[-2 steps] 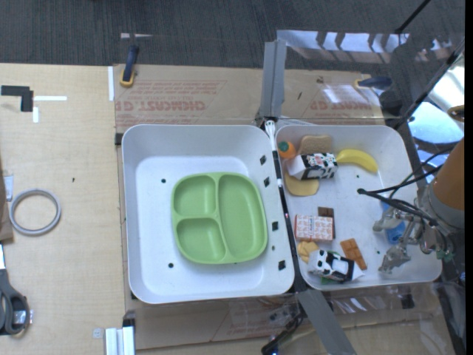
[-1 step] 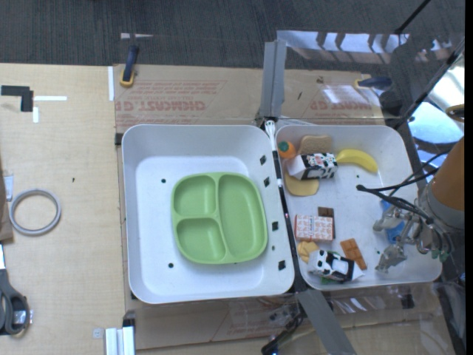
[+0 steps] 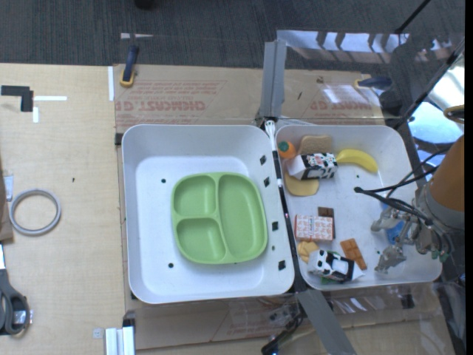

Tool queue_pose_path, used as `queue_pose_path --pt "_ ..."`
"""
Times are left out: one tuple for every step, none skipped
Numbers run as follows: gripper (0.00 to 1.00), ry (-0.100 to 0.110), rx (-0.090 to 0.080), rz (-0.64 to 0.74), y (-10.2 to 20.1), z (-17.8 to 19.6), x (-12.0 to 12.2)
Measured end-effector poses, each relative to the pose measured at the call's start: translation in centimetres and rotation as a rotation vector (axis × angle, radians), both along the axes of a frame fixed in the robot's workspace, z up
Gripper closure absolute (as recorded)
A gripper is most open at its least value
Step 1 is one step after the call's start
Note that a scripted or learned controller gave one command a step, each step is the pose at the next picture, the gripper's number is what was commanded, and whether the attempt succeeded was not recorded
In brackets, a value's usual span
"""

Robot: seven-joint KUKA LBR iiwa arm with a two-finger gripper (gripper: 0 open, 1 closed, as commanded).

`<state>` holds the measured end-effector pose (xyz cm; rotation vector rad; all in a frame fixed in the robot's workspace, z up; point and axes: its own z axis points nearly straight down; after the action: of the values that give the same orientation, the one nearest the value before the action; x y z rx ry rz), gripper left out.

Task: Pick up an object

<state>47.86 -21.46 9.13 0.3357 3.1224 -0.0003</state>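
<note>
Looking down on the surface [image 3: 59, 139], I see the arm [image 3: 452, 187] entering at the right, with its claw [image 3: 395, 244] low over the right bin [image 3: 411, 151], near that bin's right wall. The metal fingers [image 3: 386, 261] point down and toward the left, but I cannot tell if they are spread or pressed together; nothing is visible between them. A black cable [image 3: 384, 191] runs from the arm across the bin just above the claw.

All loose things lie to the left of the claw, apart from it. The nearest is a small orange wafer [image 3: 353, 253], then a black and white cow toy [image 3: 332, 266] near the bin's front edge. A little further left is a pink checkered box [image 3: 314, 228] with a brown block [image 3: 326, 212] touching its top. Beyond the claw and to the left, a banana [image 3: 358, 159] lies near the back wall, beside a second cow carton [image 3: 318, 166] that rests on tan slices [image 3: 304, 185]. An orange ball [image 3: 286, 149] sits in the far left corner.

The left bin [image 3: 140, 198] is well apart from the claw and holds a green divided plate [image 3: 219, 218]. On the surface far to the left lies a grey tape ring [image 3: 33, 211].
</note>
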Motion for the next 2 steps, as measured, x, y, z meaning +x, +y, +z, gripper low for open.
queue_pose_path --pt "0.00 0.000 0.000 0.008 1.5 0.0 0.0" --pt "0.00 -0.001 0.001 -0.132 6.9 0.1 4.0"
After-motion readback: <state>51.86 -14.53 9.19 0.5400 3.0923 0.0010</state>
